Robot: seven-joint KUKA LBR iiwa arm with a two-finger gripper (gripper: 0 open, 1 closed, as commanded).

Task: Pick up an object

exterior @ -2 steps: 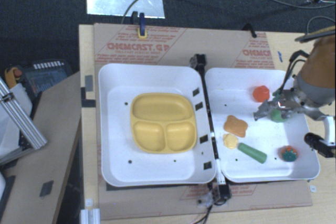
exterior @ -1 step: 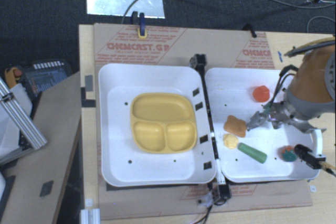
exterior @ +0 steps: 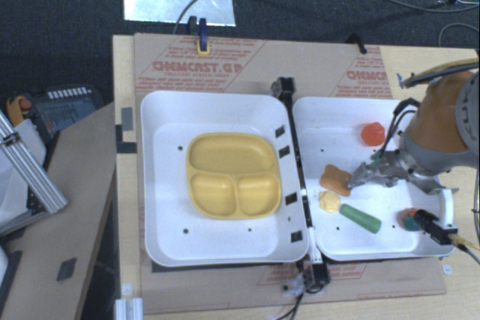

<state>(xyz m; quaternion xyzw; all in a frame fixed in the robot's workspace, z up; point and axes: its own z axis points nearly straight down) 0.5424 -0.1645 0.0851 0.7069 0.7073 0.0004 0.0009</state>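
I had the gripper (exterior: 365, 174) low in the right bin (exterior: 322, 120), just at 3 o'clock of the orange piece (exterior: 335, 180); whether its jaws were apart I could not tell; I judged this the approach, a closing next; loose items: one red ball (exterior: 373, 133), one yellow piece (exterior: 329, 201), one green cylinder (exterior: 360, 218); left bin (exterior: 161, 124): one tray (exterior: 231, 174).
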